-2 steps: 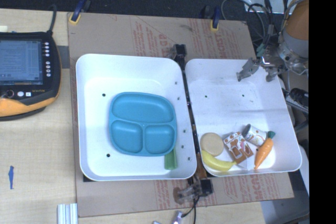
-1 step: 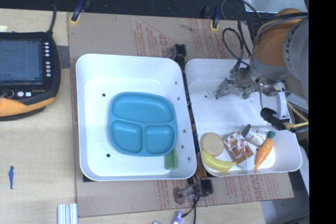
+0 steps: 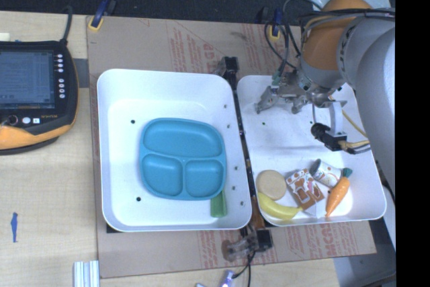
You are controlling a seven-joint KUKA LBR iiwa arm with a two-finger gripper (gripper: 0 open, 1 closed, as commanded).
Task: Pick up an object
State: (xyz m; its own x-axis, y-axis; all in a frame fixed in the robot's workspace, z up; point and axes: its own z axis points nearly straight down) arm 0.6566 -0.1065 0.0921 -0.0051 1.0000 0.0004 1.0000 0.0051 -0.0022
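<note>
Two shallow white bins sit side by side on the bench. The left bin (image 3: 107, 144) holds a blue divided plate (image 3: 182, 158), lying flat near its middle, with a small green block (image 3: 218, 206) just beside the plate's near right corner, against the bin's front wall.

The right bin (image 3: 359, 212) has its things gathered along the near edge: a round tan biscuit-like disc (image 3: 272, 183), a yellow banana (image 3: 277, 209) touching the disc's lower side, a brown and white packet (image 3: 304, 189) just right of them, a small white tube-shaped item (image 3: 325, 175) behind the packet, and an orange carrot (image 3: 338, 194) with a green top, leaning at a slant beside the packet.

The arm (image 3: 336, 37), grey with its orange band, reaches in from the right over the far part of the right bin. Its gripper (image 3: 282, 99) hangs above the bin's far left area, well apart from the cluster of objects. The fingers look spread with nothing between them, though the metal parts are small and cluttered, so this is not certain.

A tablet-like controller (image 3: 33, 94) with an orange rim lies on the bench left of the bins.
</note>
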